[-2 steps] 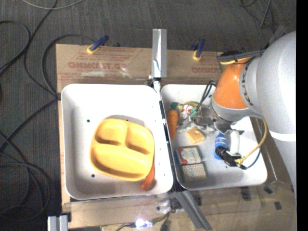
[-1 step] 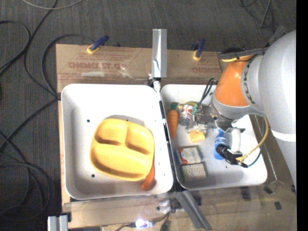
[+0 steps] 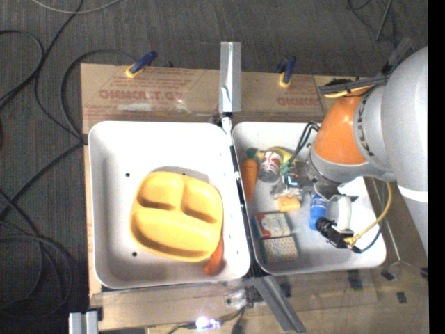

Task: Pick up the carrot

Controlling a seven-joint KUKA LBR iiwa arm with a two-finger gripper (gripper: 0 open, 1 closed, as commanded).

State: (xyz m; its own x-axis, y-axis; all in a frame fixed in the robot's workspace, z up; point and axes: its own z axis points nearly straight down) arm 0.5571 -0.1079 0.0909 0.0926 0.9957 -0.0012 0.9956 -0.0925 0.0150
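The carrot (image 3: 248,176) is orange with a green top. It lies along the left wall of the right bin (image 3: 372,256), its green end pointing to the back. My gripper (image 3: 295,179) reaches down in the middle of that bin, under the orange wrist band, about a hand's width to the right of the carrot. It hangs over a red-and-white can (image 3: 270,164) and a small yellow block (image 3: 288,202). Nothing of the carrot is at the gripper.
The left bin (image 3: 104,207) holds a yellow divided plate (image 3: 177,214) and an orange-red elongated thing (image 3: 214,257) at its front edge. The right bin also holds a blue item (image 3: 318,207), two small boxes (image 3: 277,235) and a yellow item (image 3: 281,152) at the back.
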